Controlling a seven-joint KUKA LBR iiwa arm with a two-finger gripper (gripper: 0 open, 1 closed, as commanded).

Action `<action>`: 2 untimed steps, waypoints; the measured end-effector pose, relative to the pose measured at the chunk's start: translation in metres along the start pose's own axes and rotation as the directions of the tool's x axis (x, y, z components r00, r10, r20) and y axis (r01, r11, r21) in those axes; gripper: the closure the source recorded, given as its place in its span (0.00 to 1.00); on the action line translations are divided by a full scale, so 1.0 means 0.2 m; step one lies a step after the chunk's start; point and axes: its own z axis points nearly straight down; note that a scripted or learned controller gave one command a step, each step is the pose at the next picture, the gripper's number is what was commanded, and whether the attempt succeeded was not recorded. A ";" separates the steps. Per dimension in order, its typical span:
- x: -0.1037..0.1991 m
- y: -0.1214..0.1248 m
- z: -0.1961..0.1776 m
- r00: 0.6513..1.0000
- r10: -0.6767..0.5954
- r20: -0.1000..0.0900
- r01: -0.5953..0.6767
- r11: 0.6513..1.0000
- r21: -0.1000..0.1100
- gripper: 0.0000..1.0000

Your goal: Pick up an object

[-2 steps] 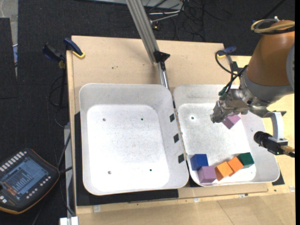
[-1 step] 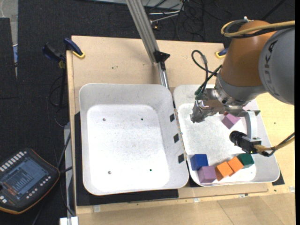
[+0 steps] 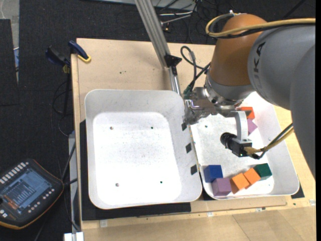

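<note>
Several small blocks lie in the right bin [image 3: 287, 184]. Along its near edge sit a blue block [image 3: 212, 172], a purple block [image 3: 221, 186], an orange block [image 3: 240, 180] and a green block [image 3: 262, 171]. A red-orange block [image 3: 247, 113] and a pink block [image 3: 251, 127] show partly behind the arm near the far side. My gripper [image 3: 191, 113] hangs below the orange band, low over the right bin's far left corner, close to the wall between the bins. It is well away from the near row of blocks. No block is visible at it.
The left bin [image 3: 100, 104] is white with dark specks. A slanted metal pole [image 3: 153, 24] rises behind the bins. A black sensor on a cable [image 3: 235, 144] hangs from the wrist over the right bin. A teach pendant [image 3: 22, 192] lies at the lower left.
</note>
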 end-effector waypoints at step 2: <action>0.23 0.05 0.06 1.000 0.006 0.002 -0.006 1.000 0.002 0.00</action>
